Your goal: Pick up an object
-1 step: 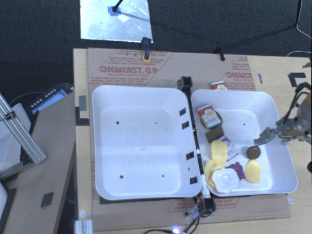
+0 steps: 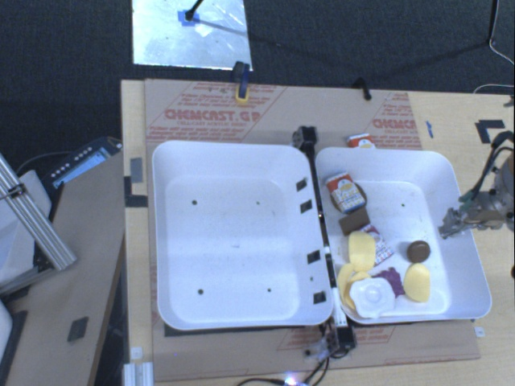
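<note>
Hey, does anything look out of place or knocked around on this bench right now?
One thing: a small red and white packet lies on the bench just beyond the right bin's far rim, outside it. All the other items sit piled toward that bin's near left corner, some overlapping. Nothing looks spilled or broken.

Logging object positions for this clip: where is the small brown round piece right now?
The brown round piece lies in the right bin, toward its front right part, just above a pale yellow piece and left of the gripper.
</note>
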Robot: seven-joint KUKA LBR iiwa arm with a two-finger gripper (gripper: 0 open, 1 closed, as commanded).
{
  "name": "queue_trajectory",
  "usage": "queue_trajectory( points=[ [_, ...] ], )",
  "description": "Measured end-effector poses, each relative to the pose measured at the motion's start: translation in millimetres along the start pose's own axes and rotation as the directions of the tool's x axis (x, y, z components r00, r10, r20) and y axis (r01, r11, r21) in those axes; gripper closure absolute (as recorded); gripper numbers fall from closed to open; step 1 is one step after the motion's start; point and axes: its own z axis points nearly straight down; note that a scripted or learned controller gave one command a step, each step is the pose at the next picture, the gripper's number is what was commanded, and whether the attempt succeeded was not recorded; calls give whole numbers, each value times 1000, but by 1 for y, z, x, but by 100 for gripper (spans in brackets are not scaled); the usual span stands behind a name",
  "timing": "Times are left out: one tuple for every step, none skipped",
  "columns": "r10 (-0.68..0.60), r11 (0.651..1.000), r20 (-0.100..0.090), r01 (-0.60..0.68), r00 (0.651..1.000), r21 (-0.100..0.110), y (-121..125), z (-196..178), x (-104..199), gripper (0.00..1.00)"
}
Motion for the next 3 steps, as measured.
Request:
queue_trajectory(
  points=[
    [1,1000,-6,-1,1000,11,-14,100,41,100],
    [0,1000,-3,0,1000,4,-12,103,66,100],
    [6,1000,-1,-6,1000,5,-13,130,43,100]
  ],
)
